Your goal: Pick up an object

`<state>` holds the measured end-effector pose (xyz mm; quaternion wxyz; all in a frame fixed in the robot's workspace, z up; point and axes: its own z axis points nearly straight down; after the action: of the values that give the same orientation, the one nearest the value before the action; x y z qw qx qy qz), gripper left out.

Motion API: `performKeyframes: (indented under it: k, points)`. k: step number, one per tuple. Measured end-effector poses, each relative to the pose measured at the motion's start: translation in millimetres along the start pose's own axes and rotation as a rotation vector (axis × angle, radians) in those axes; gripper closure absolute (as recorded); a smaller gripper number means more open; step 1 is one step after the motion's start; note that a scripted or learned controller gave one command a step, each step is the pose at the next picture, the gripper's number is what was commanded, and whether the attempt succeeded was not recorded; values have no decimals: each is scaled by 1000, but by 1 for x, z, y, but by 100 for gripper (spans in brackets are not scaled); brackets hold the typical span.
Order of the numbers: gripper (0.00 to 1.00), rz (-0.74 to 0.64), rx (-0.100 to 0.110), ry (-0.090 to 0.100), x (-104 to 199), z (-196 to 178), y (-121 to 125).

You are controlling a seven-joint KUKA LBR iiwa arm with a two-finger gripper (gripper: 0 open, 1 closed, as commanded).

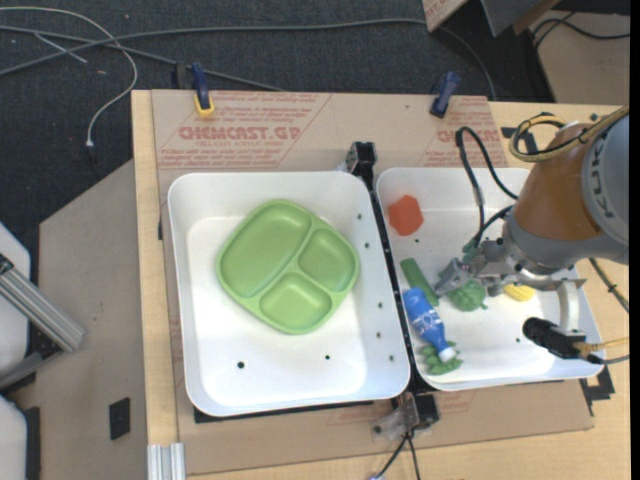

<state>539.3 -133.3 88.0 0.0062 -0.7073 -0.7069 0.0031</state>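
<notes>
Camera view: the gripper (468, 271) is being held low inside the right bin (500, 376); whether it is clenched or released cannot be told. A lumpy green toy (466, 296) is being seen just in front of the gripper, and a yellow piece (518, 291) just right of it. Left of the gripper, a green stick (417, 278), a blue bottle (424, 321) and an orange piece (405, 215) are being contained by the same bin. Well left of the gripper, a green divided plate (288, 265) is being carried by the left bin (200, 268).

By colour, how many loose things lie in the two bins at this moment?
Green: 4 (divided plate, bar, leafy clump, small piece)
Orange: 1 (lump)
Blue: 1 (bottle)
Yellow: 1 (chunk)
Total: 7
</notes>
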Motion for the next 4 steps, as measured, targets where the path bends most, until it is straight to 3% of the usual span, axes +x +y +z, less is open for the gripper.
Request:
performKeyframes:
  k: [1,3,4]
  points:
    - [100,0,-4,0,0,-12,2]
    - [100,-3,-15,-5,15,-115,12]
    - [100,-2,-13,-4,15,-139,13]
